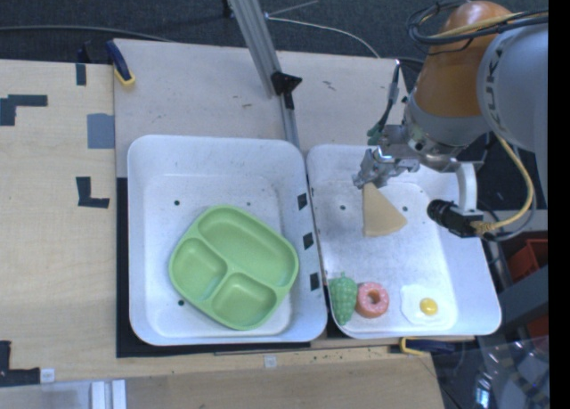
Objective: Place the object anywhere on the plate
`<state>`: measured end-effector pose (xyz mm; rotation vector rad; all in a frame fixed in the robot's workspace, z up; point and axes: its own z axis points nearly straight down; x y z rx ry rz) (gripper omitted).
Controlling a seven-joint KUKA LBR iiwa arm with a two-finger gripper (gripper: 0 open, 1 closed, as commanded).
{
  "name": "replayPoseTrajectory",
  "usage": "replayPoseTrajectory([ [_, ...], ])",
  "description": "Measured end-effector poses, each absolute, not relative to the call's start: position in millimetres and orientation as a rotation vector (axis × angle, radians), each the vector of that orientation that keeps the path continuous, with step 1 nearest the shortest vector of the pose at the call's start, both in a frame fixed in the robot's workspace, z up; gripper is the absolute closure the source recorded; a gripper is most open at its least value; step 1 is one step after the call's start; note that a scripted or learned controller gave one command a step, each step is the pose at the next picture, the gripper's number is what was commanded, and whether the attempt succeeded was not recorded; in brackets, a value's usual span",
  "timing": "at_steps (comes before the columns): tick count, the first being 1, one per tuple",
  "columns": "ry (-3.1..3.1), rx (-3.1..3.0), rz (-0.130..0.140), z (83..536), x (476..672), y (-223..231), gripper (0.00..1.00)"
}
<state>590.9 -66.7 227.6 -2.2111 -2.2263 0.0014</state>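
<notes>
Two bins w/ your gripper (372,175) over the right bin (463,247), fingers pinching the cheese wedge's (383,213) top corner. Green plate (233,266) sits in left bin (151,220), well apart.

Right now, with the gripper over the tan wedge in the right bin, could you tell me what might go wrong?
1. The gripper meets the tan wedge at its narrow tip, so a grasp there may slip.
2. The green plate lies in the left bin, across the raised rims between bins; a low carry could catch them.
3. The plate is tilted against the bin's corner, so the wedge might slide off.
</notes>
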Motion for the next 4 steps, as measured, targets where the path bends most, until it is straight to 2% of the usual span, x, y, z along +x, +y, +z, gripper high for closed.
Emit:
replayPoseTrajectory([
  [1,-2.227,-2.211,0.000,237.6,573.6,-15.8,1.00],
  [2,-2.226,-2.212,0.002,230.3,564.1,36.3,1.00],
  [3,-2.227,-2.211,0.001,238.8,541.8,82.5,1.00],
  [4,-2.225,-2.212,0.006,220.2,519.5,123.1,1.00],
])
